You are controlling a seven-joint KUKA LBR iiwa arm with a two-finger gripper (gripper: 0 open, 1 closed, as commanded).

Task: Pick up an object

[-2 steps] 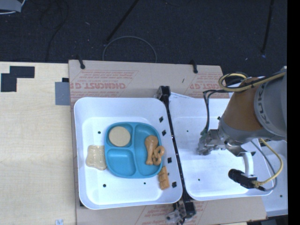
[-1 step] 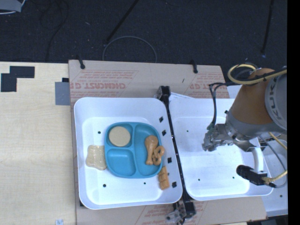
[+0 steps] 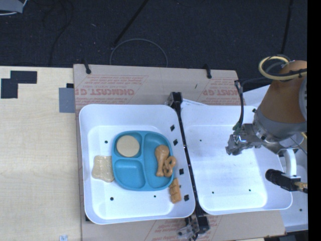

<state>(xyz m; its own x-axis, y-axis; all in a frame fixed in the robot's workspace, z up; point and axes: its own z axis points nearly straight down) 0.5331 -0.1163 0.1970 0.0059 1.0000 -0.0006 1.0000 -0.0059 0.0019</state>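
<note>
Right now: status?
End effector over right bin. Nothing seen in its grasp. Food on blue tray, left bin. Divider between.

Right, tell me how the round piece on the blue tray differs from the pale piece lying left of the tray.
The round piece sits inside the blue tray, in its upper left compartment; the pale piece lies on the white bin's floor, against the tray's left edge. The round piece is a tan disc; the pale piece is lighter, cream, and roughly squarish with uneven edges. Both lie flat in the left bin, far from the end effector.
</note>
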